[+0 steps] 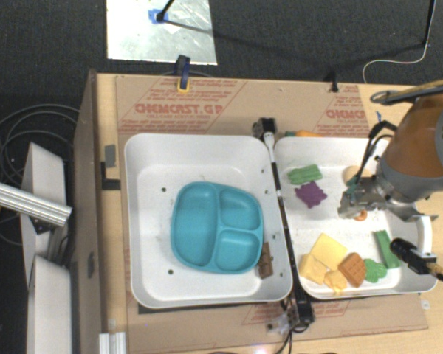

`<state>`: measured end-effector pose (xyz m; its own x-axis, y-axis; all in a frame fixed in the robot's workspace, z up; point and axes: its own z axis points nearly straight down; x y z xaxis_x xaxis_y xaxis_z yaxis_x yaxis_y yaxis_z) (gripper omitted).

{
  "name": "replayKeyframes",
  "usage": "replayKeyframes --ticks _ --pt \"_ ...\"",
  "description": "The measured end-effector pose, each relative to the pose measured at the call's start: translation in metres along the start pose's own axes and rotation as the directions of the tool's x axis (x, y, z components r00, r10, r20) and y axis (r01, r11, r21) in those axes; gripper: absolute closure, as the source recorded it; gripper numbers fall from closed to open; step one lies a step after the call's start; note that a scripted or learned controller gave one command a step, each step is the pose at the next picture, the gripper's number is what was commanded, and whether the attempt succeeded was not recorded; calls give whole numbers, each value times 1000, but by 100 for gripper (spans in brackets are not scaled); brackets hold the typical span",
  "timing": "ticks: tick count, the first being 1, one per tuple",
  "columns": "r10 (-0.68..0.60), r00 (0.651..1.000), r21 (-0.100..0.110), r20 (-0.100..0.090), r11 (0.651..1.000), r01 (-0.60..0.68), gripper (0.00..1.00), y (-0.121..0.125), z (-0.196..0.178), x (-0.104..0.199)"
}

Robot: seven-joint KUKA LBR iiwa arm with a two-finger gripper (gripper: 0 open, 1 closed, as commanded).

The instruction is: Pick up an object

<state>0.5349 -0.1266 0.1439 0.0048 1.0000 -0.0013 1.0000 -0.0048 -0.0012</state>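
Gripper: gripper (352,205) is low over the right bin, near its middle, beside a small orange thing (360,214); whether its jaws are apart or together I cannot tell, since the wrist hides them; nothing can be seen held.
Left bin: left bin (144,168) holds a blue plate (216,227) at its centre, three wells up, likely a place to drop things; a brown piece (266,260) lies against the bin's right wall near the front corner.
Right bin: right bin (332,147) carries the loose toys, so the arm works here.
Back-left of right bin: green block (305,173) with a purple piece (310,194) just in front; both lie apart from others, easy to reach.
Front edge: yellow wedge (323,255) touching a waffle (352,268); a green leaf (374,271) and green stick (385,246) just to their right; crowded, so a harder grasp.
Behind gripper: pale round thing (351,173) near the arm, partly hidden.
Arm: arm (424,150) leans in from the right edge, over the bin's right side.
Task's thing: probably the small orange thing by the fingers, judging from the low pose; not lifted yet.
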Motion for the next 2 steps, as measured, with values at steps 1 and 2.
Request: replayKeyframes --ticks 1,2 --pt "-6 1000 -3 -1 1000 6 0 3 1 3" --pt "-11 1000 -1 -1 1000 11 0 43 59 15"
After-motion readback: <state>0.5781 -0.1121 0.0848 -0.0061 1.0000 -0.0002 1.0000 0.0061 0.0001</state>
